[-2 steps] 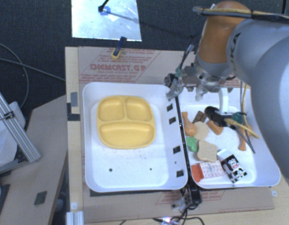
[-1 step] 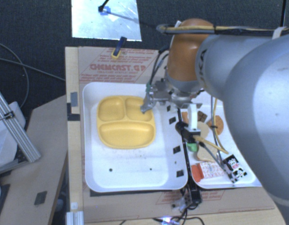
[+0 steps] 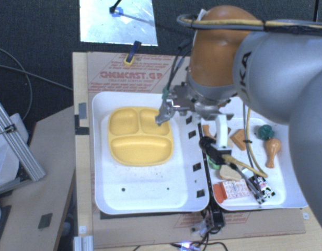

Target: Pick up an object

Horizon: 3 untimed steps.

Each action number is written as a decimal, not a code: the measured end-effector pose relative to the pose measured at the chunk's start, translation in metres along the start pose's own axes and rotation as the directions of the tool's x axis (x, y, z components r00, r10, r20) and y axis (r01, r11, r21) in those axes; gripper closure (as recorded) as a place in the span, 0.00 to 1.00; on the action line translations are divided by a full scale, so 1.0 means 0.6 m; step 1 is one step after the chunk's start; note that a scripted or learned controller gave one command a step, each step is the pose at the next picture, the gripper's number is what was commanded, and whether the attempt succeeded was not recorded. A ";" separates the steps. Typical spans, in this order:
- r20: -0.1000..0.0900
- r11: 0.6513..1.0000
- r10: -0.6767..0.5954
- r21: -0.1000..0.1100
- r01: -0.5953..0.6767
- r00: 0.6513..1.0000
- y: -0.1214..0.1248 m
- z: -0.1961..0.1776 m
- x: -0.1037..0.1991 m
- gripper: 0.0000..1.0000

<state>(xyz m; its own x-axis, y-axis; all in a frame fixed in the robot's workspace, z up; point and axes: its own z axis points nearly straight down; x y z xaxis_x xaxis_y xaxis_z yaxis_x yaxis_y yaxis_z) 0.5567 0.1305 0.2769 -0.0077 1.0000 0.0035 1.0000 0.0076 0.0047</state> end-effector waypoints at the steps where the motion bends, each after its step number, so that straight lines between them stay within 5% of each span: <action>1: -0.002 1.000 -0.001 -0.005 0.001 1.000 -0.068 -0.137 0.036 0.00; 2: 0.002 1.000 -0.001 -0.001 0.001 1.000 -0.065 -0.146 0.033 1.00; 3: 0.002 1.000 0.003 0.002 -0.003 1.000 -0.117 -0.178 0.045 1.00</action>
<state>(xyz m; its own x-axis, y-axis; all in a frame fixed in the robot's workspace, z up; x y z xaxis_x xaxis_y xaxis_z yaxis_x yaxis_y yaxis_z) 0.4861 0.1565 0.3833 -0.0051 1.0000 0.0014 1.0000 0.0051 0.0029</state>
